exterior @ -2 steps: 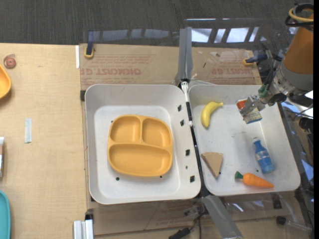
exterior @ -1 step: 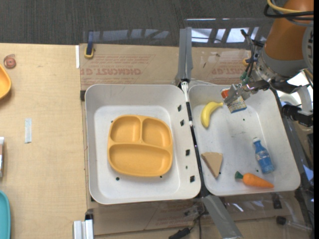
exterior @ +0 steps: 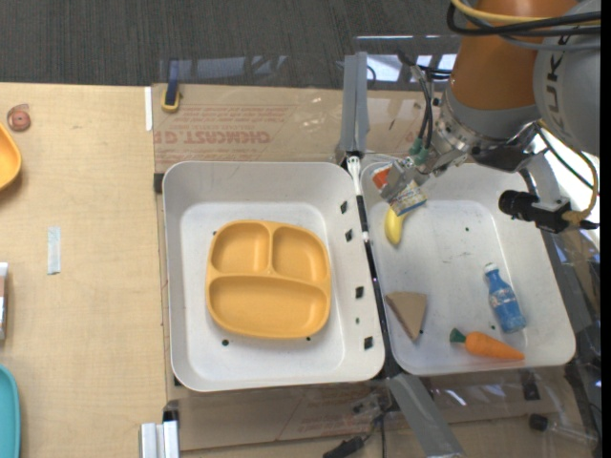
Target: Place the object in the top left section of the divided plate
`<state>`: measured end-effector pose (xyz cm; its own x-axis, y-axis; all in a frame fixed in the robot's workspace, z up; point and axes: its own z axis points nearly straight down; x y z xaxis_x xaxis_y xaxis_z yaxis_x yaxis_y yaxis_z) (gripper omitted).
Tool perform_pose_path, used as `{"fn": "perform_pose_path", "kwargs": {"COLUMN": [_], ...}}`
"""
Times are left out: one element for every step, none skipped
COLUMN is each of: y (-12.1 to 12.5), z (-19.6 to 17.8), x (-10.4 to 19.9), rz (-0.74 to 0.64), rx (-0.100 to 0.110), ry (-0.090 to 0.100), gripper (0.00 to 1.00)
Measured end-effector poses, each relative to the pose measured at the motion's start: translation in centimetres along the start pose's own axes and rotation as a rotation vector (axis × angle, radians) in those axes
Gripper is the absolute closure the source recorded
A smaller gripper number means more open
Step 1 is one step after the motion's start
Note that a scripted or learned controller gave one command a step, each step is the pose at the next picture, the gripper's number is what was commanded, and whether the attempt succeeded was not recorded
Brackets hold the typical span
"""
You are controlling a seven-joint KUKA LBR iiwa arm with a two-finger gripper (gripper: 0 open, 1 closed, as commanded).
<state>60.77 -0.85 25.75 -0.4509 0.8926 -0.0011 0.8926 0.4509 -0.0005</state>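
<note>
From above, the gripper (exterior: 405, 194) hangs over the right bin's (exterior: 535, 351) upper left corner, fingers closed on a small yellow banana (exterior: 392, 227) dangling just right of the bin divider. Judged: carry it high over that divider, left to the divided plate (exterior: 270, 280), releasing above its top left section (exterior: 241, 248); open room surrounds the plate

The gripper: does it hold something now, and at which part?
The gripper holds the yellow banana by its upper end; the banana hangs below, above the right bin.
</note>
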Motion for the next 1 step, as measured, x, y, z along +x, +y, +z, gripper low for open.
{"fn": "perform_pose_path", "kwargs": {"y": [0.62], "z": [0.51], "x": [6.65], "rz": [-0.084], "rx": [0.002], "ry": [0.001], "gripper": [1.0]}}
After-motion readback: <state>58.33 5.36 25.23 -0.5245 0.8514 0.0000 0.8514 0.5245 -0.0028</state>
